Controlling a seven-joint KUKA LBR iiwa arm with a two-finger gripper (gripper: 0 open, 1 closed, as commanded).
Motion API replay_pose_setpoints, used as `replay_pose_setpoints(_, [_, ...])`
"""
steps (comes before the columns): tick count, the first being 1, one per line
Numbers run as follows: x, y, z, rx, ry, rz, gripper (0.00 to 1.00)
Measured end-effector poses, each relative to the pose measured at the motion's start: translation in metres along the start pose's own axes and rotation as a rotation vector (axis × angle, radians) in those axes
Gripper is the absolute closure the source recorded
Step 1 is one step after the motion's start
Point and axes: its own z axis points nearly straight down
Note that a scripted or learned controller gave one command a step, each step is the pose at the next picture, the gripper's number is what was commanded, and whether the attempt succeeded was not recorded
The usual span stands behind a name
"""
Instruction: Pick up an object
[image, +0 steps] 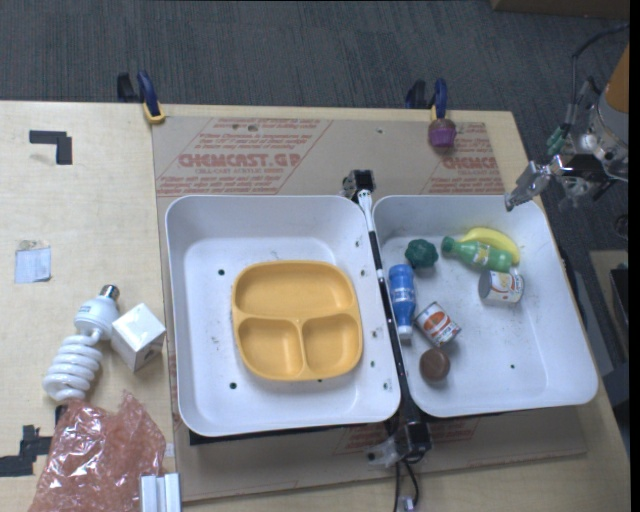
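While the gripper (528, 188) hangs off the upper right corner of the right bin (560, 330), above the bench and outside the bin wall, its fingers are too small and dark to read as open or closed, and nothing shows between them.

Right bin, contents: banana (492, 240) at the upper middle, touching a green bottle (476, 253) just below it; dark green lump (422, 253) to their left; blue bottle (401, 296) lying lengthwise beside the left wall; silver can (501, 287) on its side under the green bottle; red-labelled can (437, 325), tilted, near the middle; brown ball (434, 365) just below that can.

Left bin (190, 300), contents: yellow tray (297, 319) with three compartments, flat in the middle.

Bench, left of the bins: spiral bulb (80, 352) touching a white cube (138, 336); pink wrap (95, 455) below them.

Board, behind the right bin: purple object (442, 132).
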Motion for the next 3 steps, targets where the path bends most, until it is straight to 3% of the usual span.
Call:
replay_pose_setpoints(1, [-0.018, 0.012, 0.121, 0.000, 0.000, -0.001, 0.00])
replay_pose_setpoints(2, [0.006, 0.001, 0.151, -0.020, -0.009, -0.001, 0.00])
replay_pose_setpoints(3, [0.008, 0.002, 0.142, -0.019, -0.003, -0.002, 1.00])
